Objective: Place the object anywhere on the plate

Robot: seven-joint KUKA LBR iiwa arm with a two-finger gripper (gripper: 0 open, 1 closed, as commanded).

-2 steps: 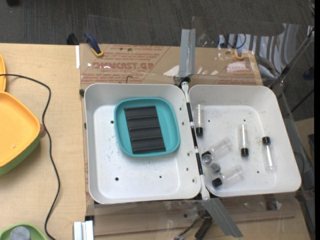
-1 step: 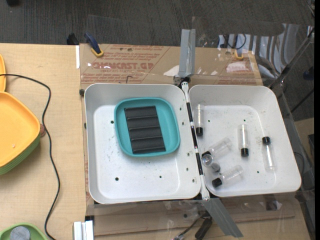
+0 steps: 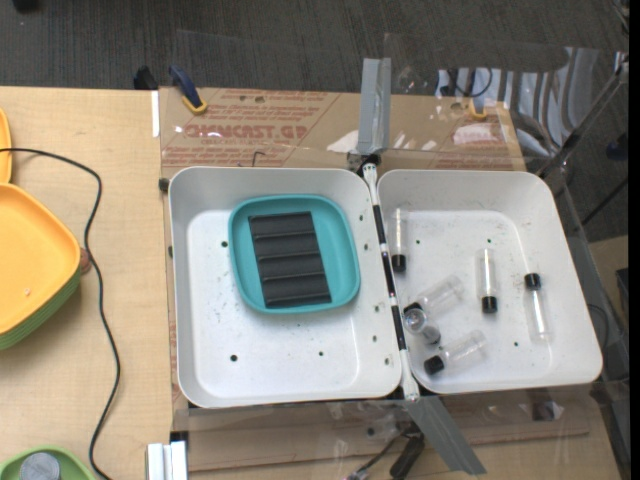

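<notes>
I judge I'm before the pick: the plate [image 3: 294,255] already bears a dark ribbed block [image 3: 288,259], 5 clear vials [image 3: 488,282] lie right of it in the neighbouring bin [image 3: 560,268], and my gripper's state I cannot tell.

I see a teal plate [image 3: 294,253], square with rounded corners, lying flat in the left bin [image 3: 200,358] toward its upper middle. A dark ribbed block [image 3: 288,259] lies on the plate's centre, its ridges running crosswise, turned slightly off the bin's edges.
</notes>
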